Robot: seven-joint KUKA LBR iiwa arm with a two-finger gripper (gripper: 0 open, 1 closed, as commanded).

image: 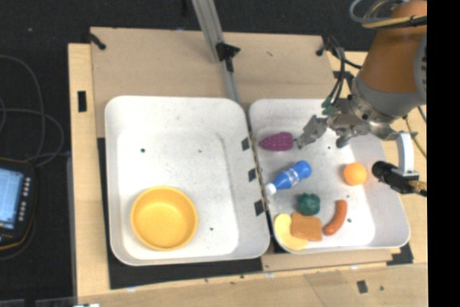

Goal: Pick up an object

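Note:
My gripper (328, 136) hangs over the back of the right bin (384, 223), open, with nothing between its spread fingers. Its left finger (312, 132) is just right of a purple eggplant-like piece (277, 142). In front of the gripper lie a blue bottle with a white cap (290, 176), an orange ball (354, 174), a dark green piece (309, 203), a red-brown sausage (335, 217) and an orange toast-like block (307, 228) on a pale yellow piece (282, 227).
The left bin (180, 118) holds a yellow bowl (164, 217) at its front left. A grey metal pole (205, 3) slants down from the top to the bins' back edge. A dark screen device (11, 201) sits beyond the bench's left side.

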